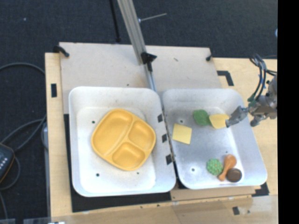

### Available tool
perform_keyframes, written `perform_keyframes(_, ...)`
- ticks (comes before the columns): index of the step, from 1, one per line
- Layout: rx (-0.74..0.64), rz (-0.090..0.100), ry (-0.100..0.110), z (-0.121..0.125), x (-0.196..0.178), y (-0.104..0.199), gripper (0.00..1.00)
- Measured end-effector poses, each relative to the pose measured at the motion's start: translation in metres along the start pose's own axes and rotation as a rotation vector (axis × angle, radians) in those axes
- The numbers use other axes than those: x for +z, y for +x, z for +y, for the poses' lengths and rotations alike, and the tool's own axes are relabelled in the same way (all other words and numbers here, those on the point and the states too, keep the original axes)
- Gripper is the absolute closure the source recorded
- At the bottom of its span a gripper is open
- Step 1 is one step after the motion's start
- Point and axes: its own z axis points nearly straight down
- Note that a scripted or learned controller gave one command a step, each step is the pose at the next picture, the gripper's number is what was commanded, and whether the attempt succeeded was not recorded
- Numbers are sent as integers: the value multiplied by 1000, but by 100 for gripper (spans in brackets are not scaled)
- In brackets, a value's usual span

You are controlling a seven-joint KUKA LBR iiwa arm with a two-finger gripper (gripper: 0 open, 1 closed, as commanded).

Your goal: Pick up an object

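Observation:
The right bin (245,148) holds several small items. A green round piece (202,117) and a pale yellow piece (218,121) lie together near its back. A yellow square (182,134) lies at its left. At the front right are a green knobbly ball (214,166), an orange drumstick (228,164) and a brown round piece (234,175). My gripper (246,117) hangs over the bin's right rim with its fingers spread and nothing between them. Its left fingertip (235,116) is just right of the pale yellow piece.
The left bin (84,111) holds a yellow divided plate (123,138). A metal camera pole (133,27) rises behind the bins. Cables (259,76) hang by the arm at the right edge.

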Motion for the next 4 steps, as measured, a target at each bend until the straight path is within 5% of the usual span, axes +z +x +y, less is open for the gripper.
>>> perform_keyframes(1, 0, 0, 0, 0, 0, 0, 0)
perform_keyframes(4, 5, 0, 4, 9, 143, 0, 0)
